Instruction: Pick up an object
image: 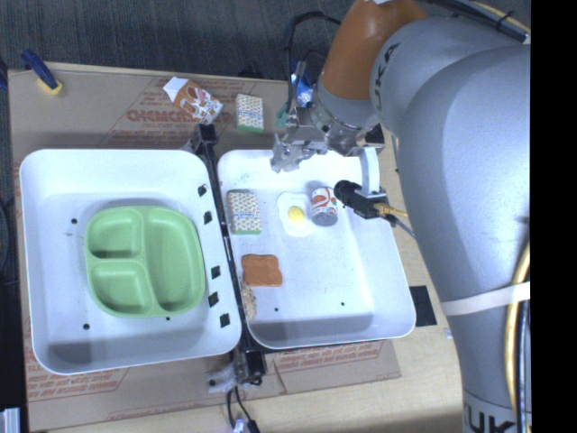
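Currently, camera view. We take the small can (323, 205) as our marker; it stands in the right bin (361, 296).

- End effector (293, 154): just beyond the can and a little to its left, low over the bin's far rim. Open or closed, we cannot tell, because the metal parts blur together.
- Toy fried egg (295, 215): just beside the can, on its left.
- Patterned packet (243, 211): further left of the can, near the bin's inner wall.
- Brown toast slice (261, 270): nearer the camera than the can, and to its left.
- Green divided plate (144, 260): well left of the can, in the left bin (45, 242).
- Two snack packets (194, 102): beyond the can and to its left, outside both bins, on the cardboard sheet (144, 115).

Progress, our judgement: early. Every object we count rests on a bin floor or the sheet, and none looks lifted. Left to do: descend on a target, likely the can or the egg as they are nearest, then close and raise.
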Controlling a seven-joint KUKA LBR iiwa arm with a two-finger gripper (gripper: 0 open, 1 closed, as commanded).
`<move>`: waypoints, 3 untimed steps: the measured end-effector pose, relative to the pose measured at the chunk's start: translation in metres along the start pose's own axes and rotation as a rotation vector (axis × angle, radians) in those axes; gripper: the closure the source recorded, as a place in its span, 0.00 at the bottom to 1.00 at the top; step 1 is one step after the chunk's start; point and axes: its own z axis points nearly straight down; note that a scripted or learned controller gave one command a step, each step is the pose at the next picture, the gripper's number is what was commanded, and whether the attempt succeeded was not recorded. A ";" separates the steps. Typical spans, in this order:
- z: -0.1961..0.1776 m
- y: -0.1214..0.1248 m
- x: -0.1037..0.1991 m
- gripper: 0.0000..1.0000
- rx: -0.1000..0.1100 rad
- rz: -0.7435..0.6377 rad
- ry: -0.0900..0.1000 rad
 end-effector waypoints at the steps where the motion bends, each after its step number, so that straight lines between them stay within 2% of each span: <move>1: -0.039 -0.096 -0.028 1.00 0.001 0.012 0.001; 2: -0.018 -0.163 -0.043 1.00 0.004 0.010 0.001; 3: -0.019 -0.162 -0.043 0.00 0.003 0.010 0.001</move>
